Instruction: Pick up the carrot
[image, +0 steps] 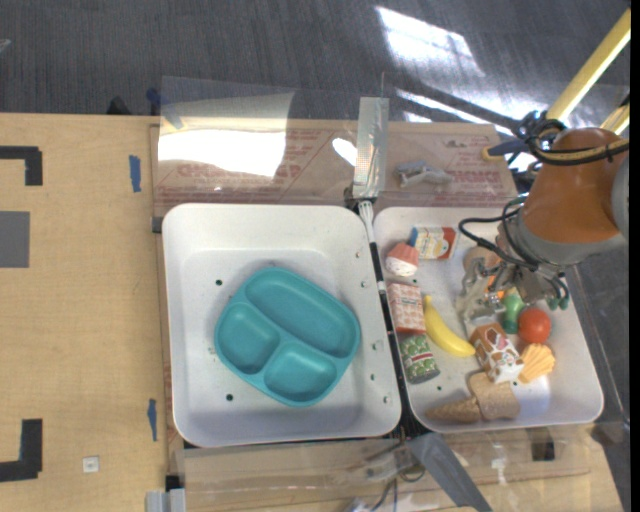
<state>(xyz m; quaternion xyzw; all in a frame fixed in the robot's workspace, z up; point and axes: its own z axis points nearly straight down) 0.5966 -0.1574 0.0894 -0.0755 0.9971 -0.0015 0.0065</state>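
Observation:
The right bin (580, 390) holds a pile of toy food. An orange ridged piece that looks like the carrot (538, 362) lies near the bin's right side, beside a red tomato-like toy (535, 325) with a green part (513, 306) at its left. My gripper (484, 287) hangs below the orange wrist band (570, 200), low over the bin's middle right. It is up and to the left of the carrot, apart from it. Nothing shows held in it.
A teal divided plate (287, 335) lies in the left bin (190, 240). The right bin also has a banana (447, 333), a cone (462, 408), a small carton (432, 242), a red packet (406, 307) and a green pack (418, 358). A divider (380, 290) separates the bins.

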